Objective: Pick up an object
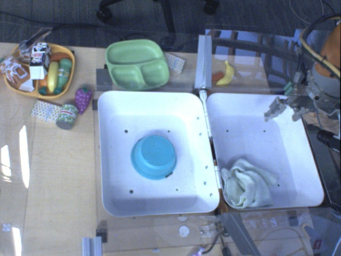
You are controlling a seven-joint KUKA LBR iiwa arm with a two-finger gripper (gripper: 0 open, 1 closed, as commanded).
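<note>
A blue bowl [154,157] lies upside down near the middle of the left bin [114,116]. A crumpled pale green cloth [248,183] sits in the near left corner of the right bin [250,132]. My gripper [283,109] hangs over the far right part of the right bin, well above and away from the cloth. Its fingers [273,110] stand apart and nothing is between them.
Behind the bins are a green divided tray [137,64] and a yellow banana [227,72] behind a clear wall. On the bench at left stand a yellow basket of toy food [40,71], purple grapes [82,98] and a small can [66,116].
</note>
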